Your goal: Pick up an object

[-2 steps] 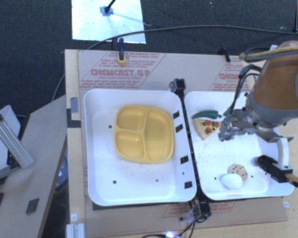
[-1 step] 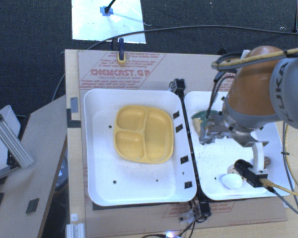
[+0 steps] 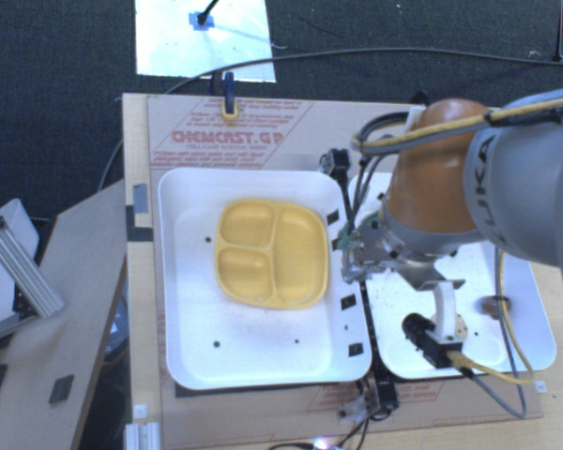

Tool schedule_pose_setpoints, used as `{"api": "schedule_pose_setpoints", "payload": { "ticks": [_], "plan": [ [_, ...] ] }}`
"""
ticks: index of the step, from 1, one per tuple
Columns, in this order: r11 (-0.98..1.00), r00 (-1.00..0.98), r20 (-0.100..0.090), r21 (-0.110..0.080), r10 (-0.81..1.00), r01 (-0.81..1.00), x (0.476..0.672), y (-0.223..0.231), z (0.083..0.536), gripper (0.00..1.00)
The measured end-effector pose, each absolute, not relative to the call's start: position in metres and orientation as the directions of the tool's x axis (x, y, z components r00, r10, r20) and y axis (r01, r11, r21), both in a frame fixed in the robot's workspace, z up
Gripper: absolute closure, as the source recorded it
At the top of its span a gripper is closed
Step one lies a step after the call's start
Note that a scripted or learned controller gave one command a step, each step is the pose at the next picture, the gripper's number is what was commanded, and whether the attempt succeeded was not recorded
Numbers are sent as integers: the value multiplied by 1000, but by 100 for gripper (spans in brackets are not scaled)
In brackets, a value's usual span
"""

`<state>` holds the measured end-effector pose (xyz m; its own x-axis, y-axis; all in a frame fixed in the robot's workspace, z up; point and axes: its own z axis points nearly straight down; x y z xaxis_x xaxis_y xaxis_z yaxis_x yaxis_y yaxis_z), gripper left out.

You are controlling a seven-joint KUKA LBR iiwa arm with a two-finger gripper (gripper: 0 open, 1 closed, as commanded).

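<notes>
Overhead, grey arm (image 3: 507, 176) spans the right bin (image 3: 535, 340). Left bin (image 3: 183, 345) holds 1 yellow 3-compartment plate (image 3: 270, 251), flat, near centre. Gripper (image 3: 358, 262) hangs over the bins' shared edge, beside the plate; its opening cannot be told.

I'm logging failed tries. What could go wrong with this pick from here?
The hand looks to be over the rims where the left bin and right bin meet; descending there, it might strike them. The yellow plate lies flat and wide, so a grip on its edge could slip.
</notes>
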<state>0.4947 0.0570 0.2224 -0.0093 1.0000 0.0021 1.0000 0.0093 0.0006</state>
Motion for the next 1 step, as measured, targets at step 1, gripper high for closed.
{"api": "schedule_pose_setpoints", "payload": {
  "ticks": [1],
  "plan": [
    [9, -9, 1, 1, 1000, 1000, 497, 110, 213, 100]
  ]
}}
